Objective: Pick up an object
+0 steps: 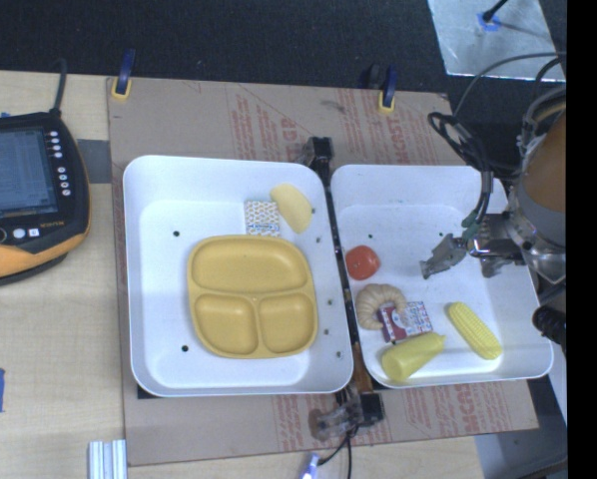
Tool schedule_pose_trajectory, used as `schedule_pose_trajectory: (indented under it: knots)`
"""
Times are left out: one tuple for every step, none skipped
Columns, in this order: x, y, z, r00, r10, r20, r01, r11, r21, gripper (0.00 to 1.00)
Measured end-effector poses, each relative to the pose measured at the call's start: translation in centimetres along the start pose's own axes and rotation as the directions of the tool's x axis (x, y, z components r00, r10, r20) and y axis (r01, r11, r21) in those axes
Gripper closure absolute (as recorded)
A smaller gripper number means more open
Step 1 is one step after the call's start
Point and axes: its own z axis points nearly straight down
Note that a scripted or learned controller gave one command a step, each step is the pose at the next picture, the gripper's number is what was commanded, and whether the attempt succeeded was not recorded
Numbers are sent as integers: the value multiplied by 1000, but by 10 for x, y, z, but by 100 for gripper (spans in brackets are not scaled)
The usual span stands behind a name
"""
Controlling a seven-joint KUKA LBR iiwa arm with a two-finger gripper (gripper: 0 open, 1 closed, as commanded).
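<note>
My gripper [440, 257] hangs over the middle of the right bin [408, 193], fingers pointing left, open with nothing between them. A red tomato [362, 261] lies about 80 px to its left. Below it lie a tan bread piece [374, 298], a small red packet [405, 319], a corn cob [474, 329] and a yellow-green oblong piece [411, 356]. In the left bin [149, 267] sit a yellow divided plate [252, 294], a pale yellow piece [292, 208] and a small patterned packet [263, 219].
A teach pendant [19, 193] lies on the bench at far left. Black cables [468, 133] loop behind the right bin beside the arm [543, 183]. Blue clamps [123, 73] [386, 86] hold the cardboard sheet at the back.
</note>
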Motion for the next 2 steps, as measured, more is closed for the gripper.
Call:
schedule_pose_trajectory:
  knots:
    - [-66, -21, 110, 1000, 2, 0, -2, 1000, 1, 0]
    - [32, 58, 50, 1000, -1, 1, 1, 1000, 0, 0]
